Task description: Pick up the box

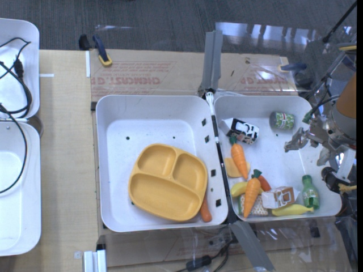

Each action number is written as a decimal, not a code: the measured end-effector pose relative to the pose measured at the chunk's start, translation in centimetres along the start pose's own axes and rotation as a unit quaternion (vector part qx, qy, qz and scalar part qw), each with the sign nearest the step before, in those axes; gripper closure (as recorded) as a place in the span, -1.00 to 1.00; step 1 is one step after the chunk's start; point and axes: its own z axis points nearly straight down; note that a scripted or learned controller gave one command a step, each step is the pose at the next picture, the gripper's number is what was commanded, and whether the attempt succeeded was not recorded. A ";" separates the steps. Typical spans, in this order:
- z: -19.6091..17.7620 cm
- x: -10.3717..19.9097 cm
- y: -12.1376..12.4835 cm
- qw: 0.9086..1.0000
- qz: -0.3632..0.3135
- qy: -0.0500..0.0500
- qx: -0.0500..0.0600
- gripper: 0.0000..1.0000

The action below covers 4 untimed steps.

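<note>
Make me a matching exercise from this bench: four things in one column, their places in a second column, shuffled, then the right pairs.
Things:
1. yellow divided plate
2. box
3. green can
4. green bottle

Places:
A. right bin, far side, near the hand
B. left bin
C. right bin, near right corner
D. right bin, near edge, just left of the bottle

Pairs: 1-B, 2-D, 3-A, 4-C

This looks like a robotics lab. A pale wooden workbench (62, 152) carries two shallow white plastic bins (108, 169) set side by side on flattened brown cardboard (142, 75), with loose black cables (14, 89) at the frame's left and dark grey carpet (170, 4) along the top.
</note>
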 end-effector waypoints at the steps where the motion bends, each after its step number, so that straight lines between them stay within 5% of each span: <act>1: 7.7 0.1 -0.7 1.000 -0.028 0.000 0.001 -1.00; 2: 7.7 2.7 -5.1 0.998 -0.057 0.000 0.001 -1.00; 4: 7.7 2.7 -5.1 0.998 -0.057 0.000 0.001 -1.00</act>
